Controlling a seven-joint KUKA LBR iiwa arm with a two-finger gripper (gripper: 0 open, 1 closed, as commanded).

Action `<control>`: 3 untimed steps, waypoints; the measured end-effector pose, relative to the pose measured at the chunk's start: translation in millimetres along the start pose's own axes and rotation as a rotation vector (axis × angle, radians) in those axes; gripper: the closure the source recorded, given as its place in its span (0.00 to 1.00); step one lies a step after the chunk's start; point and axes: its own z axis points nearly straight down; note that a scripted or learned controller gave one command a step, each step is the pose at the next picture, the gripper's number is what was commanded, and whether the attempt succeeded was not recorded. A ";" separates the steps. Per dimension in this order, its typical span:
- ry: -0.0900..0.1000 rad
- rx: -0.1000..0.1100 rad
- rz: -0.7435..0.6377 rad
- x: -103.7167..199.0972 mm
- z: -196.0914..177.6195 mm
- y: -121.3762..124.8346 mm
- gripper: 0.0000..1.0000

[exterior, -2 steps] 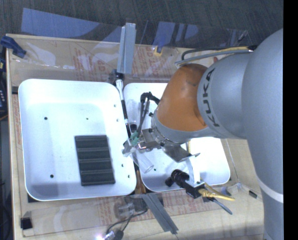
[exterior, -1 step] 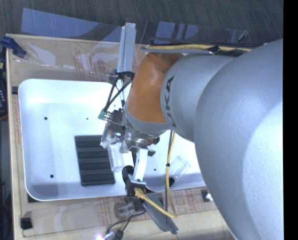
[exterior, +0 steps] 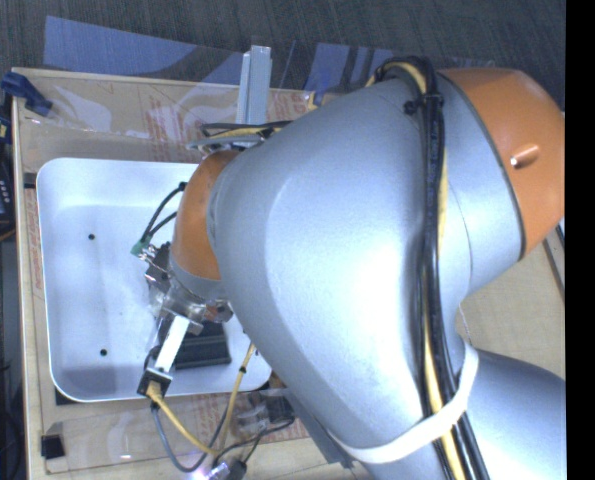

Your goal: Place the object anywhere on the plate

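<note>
Your claw [exterior: 167, 288] hangs low over the floor of the white bin [exterior: 87, 268], and you cannot tell its grip state, nor where the object lies, as the grey arm [exterior: 357, 268] covers everything from the bin's middle rightward.

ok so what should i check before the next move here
1. End effector placement: over the white bin on the view's left, toward its near right corner. Ok.
2. Object in the end effector: the arm blocks the line of sight. Cannot tell.
3. Plate position: the arm covers the right side of the bench, so the target cannot be confirmed. Cannot tell.
4. Room from the bin walls: the end effector sits well apart from the left wall and the far wall. Ok.
</note>
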 end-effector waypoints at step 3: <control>-0.003 0.000 -0.891 12.1 -160.3 -31.7 1.00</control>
